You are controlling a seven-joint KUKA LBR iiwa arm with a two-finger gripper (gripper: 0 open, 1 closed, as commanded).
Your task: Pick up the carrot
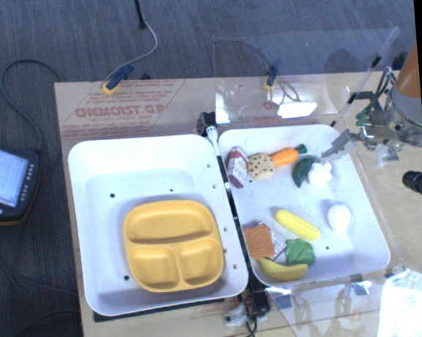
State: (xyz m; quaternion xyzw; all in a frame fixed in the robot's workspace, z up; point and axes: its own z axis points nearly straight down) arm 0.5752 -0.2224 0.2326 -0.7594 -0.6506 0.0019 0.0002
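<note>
Now, on my screen, two shallow white bins sit side by side on the bench; the left bin [89, 204] holds a yellow divided tray [173, 244] with one long compartment at the far side and two smaller ones at the near side, lying a little near of the bin's middle; the right bin [370, 223] carries the toy food. At its far end the carrot [286, 155] lies on its side, orange body pointing left and green top to the right; its left tip touches a speckled cookie [261, 166], and just left of that sits a dark red and white packet [235, 167] against the bin's left wall. Just right of the carrot I see a dark green vegetable [303, 170] touching a small white piece [319, 175]. Further toward me a corn cob [297, 224] lies at a slant near the middle; a white egg [339, 217] sits to its right, apart from it. In the near left corner an orange-brown slice [258, 241], a green leafy piece [300, 251] and a banana [282, 269] are bunched together, touching.

From the right, the arm reaches in with its orange band at the picture's edge; the gripper [337, 146] hangs over the far right corner of the right bin, to the right of the carrot and apart from it; I cannot tell how its jaws stand, and I see nothing held between them.
</note>
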